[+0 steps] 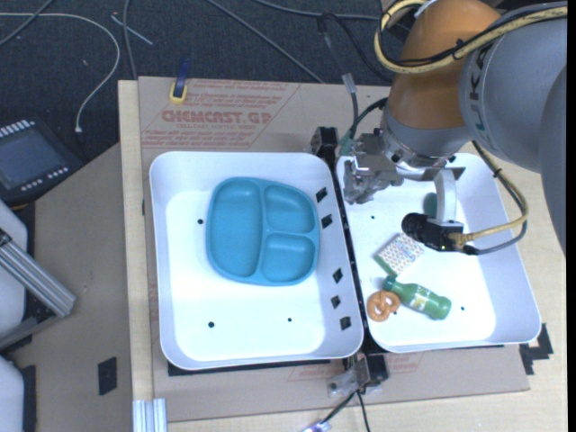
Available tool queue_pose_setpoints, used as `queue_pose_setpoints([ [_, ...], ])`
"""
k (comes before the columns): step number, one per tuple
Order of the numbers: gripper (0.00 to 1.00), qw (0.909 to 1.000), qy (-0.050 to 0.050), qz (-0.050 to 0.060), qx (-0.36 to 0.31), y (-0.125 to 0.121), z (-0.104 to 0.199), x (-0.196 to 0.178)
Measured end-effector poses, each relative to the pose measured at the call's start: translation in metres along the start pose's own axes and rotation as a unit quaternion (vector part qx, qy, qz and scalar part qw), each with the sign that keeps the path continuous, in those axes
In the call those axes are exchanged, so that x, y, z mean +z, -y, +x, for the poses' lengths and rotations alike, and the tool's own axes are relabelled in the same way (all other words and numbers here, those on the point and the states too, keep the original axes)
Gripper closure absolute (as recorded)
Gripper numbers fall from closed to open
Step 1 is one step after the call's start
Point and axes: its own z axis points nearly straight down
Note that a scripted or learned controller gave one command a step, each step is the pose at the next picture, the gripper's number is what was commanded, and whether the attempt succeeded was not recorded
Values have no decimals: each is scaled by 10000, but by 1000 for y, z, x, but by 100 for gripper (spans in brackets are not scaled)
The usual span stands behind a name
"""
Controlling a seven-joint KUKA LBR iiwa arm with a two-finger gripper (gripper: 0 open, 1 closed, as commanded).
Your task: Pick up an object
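Arm: grey KUKA with orange band (pixel 450 39), entering from the right and bent over the upper part of the right bin (pixel 508 327).
Gripper: metal assembly (pixel 367 180) low over the right bin's upper left corner, close to the divide between the two bins.
Gripper state: cannot tell whether released or clenched; the wrist hides the working end from above.
Gripper contents: nothing can be seen held in it.
Green bottle (pixel 419 299): lying on its side in the lower middle of the right bin; long axis runs from upper left to lower right, orange cap end toward the left.
Pretzel (pixel 382 307): small brown twisted piece, just beside the bottle's cap end, toward the bin's lower left.
Checkered packet (pixel 400 254): flat, tilted like a diamond, above the bottle and near it, well below the gripper.
Black fitting (pixel 432 230): dark part with a yellow cable, over the bin's middle, to the right of the packet.
Left bin (pixel 175 304): holds a blue divided plate (pixel 263 230), three compartments, lying flat at the centre.
Surround: cardboard sheet (pixel 216 111) with red print behind the bins; loose cables (pixel 99 25) on the dark floor beyond.
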Motion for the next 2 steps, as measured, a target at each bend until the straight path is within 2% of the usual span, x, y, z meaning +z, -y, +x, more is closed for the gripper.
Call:
queue_pose_setpoints([
  [1, 100, 10000, -2, 18, -2, -4, 55, 17],
  [2, 0, 10000, 2, 12, 25, -4, 51, 16],
])
